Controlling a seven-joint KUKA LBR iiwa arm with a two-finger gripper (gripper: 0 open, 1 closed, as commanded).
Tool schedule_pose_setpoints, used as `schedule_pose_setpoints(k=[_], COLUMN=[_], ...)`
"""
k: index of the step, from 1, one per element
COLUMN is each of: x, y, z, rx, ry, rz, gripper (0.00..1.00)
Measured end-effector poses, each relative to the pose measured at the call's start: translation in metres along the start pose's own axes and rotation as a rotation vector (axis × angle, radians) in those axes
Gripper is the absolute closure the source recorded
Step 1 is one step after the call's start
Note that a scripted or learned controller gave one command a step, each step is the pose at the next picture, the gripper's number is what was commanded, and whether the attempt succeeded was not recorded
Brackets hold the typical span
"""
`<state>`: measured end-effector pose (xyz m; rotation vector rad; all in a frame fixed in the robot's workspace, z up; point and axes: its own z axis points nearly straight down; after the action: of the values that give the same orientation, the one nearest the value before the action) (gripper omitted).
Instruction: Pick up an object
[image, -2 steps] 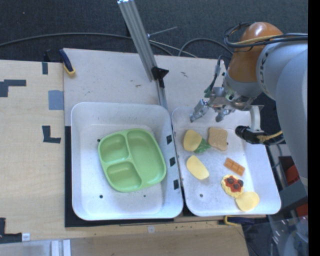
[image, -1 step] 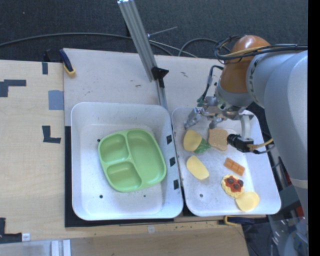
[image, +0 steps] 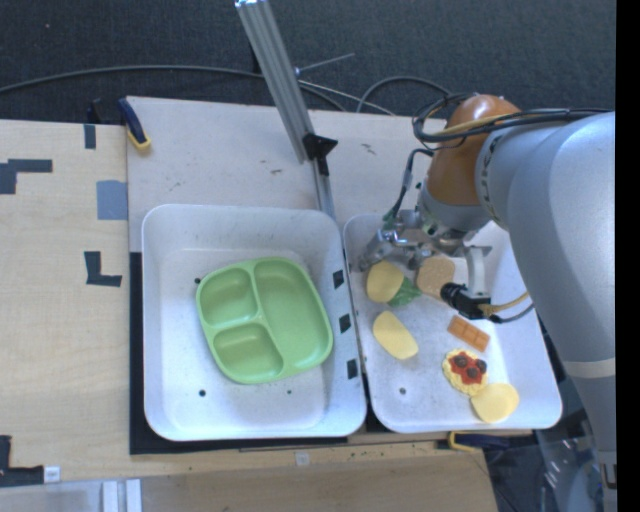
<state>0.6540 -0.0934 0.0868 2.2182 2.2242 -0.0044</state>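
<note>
Objects for picking are seen scattered in the right white bin (image: 530, 400), viewed from above at a slant. A round yellow piece (image: 383, 282) is placed near the bin's upper left, with a small green item (image: 405, 294) just beside it. A tan round piece (image: 435, 275) is set to its right. Lower down, a yellow oval piece (image: 395, 335) is found near the bin's left wall. An orange rectangular piece (image: 468, 332) is laid further right, and below it a round piece with red topping (image: 465, 369) is seen, touching a pale yellow disc (image: 495, 402) at the bin's lower right.

The left white bin (image: 170, 330) is occupied by a green divided plate (image: 264, 320) with three compartments.

The grey arm (image: 560, 200) is reached in from the right, its orange band (image: 465, 150) shown above the wrist. The pincer (image: 410, 250) is lowered over the upper part of the right bin, just above the yellow and tan pieces. Whether it is wide, narrow or holding something cannot be told.

Both bins are carried on a pale wooden desk (image: 60, 300).
</note>
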Motion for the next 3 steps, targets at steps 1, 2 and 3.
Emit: schedule_pose_setpoints(k=[1,2,3], x=[0.001,-0.003,-0.012], y=[0.000,0.001,-0.003], z=[-0.012,-0.075,-0.126], rx=[0.000,-0.007,-0.006], ry=[0.001,0.001,0.001], rz=[-0.002,0.001,0.001], gripper=[1.00,1.00,1.00])
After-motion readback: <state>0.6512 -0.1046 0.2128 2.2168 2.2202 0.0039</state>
